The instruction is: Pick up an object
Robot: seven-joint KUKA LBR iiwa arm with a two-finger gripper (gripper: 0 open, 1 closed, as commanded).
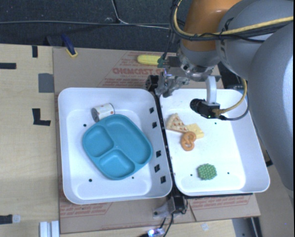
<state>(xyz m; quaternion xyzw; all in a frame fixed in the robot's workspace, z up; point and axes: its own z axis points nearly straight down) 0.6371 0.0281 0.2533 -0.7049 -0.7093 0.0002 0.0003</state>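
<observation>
Camera view: grey arm with orange band comes in from the right, wrist over the far end of the divider between the two bins. Jaws [168, 84] sit at the far-left corner of the right shallow white bin [246, 152], right by the shared rim. Can't tell whether they're apart or together: the end is a dark cluttered blur at this angle. Nothing visibly between them.

Right bin contents: tan wedge-shaped cracker piece [174, 123] near the left wall, pale yellow flat square piece [196, 131] just beside it, small orange pretzel-shaped ring [188, 141] touching the yellow piece's near edge. All three cluster nearer the camera than the jaws, close but apart from them. Round green bumpy ball [206, 171] lies further toward the near edge, well apart from the jaws. Black cable-fed part of the tool [205, 107] hangs over the bin's far middle.

Left shallow white bin [70, 147]: blue three-compartment plastic tray [117, 145] in the middle, small white cylinder with a grey end [103, 112] on its side, touching the tray's far edge.

Yellow corn-cob-shaped toy [148, 59] lies on the brown cardboard tabletop [95, 68] beyond the bins, outside both.
</observation>
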